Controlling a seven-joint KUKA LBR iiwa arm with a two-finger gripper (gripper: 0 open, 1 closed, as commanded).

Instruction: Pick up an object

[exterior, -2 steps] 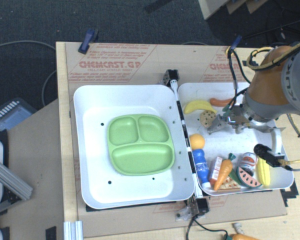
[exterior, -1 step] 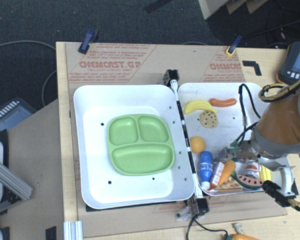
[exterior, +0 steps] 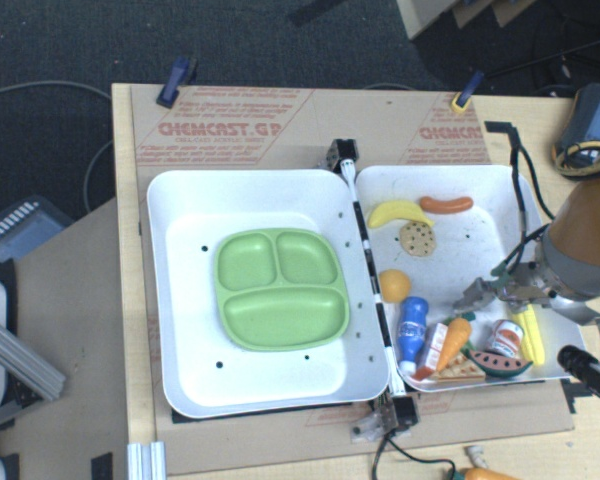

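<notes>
1. The bench (exterior: 280,118) is seen from above; two shallow white bins are borne side by side on it.
2. The left bin (exterior: 180,268) holds a green divided plate (exterior: 280,288) at its centre.
3. The right bin (exterior: 480,183) holds the toy foods. The arm (exterior: 590,238) enters this bin from 3 o'clock.
4. The gripper (exterior: 500,290) is located over the right half of the right bin. Whether it is wide, narrow or holding anything cannot be told: the tool is small and blurred in the camera view.
5. No single object is named by the task. The nearest candidates lie at 6 to 7 o'clock from the gripper: a watermelon slice (exterior: 500,360), a carrot (exterior: 456,338) and a blue bottle (exterior: 412,330).
6. The carrot's long axis is judged to run from about 1 o'clock to 7 o'clock; the blue bottle's runs nearly 12 to 6.
7. Farther off, an orange (exterior: 394,286) lies at 9 o'clock, and a cookie (exterior: 416,238), a banana (exterior: 397,213) and a sausage (exterior: 446,205) lie at 10 to 11 o'clock.
8. The coming move is judged to turn on a short descent toward 6 o'clock, where the objects are crowded and touching.
</notes>
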